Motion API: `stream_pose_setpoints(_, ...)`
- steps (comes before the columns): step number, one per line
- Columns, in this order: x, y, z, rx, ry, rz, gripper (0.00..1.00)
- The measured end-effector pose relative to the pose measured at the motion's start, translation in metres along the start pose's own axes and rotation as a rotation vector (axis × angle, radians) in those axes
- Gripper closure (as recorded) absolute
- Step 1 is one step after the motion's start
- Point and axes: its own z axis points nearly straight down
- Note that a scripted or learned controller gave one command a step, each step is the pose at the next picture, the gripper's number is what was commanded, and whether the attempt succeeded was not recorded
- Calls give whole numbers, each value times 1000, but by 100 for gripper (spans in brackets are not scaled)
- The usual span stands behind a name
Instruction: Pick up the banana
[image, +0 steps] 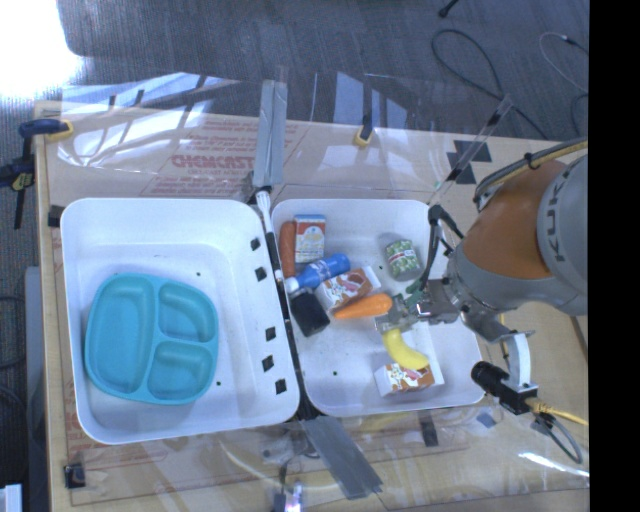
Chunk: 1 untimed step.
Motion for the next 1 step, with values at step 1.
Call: stream_pose_setpoints(1,-21,-6,-35,0,1,-38,100)
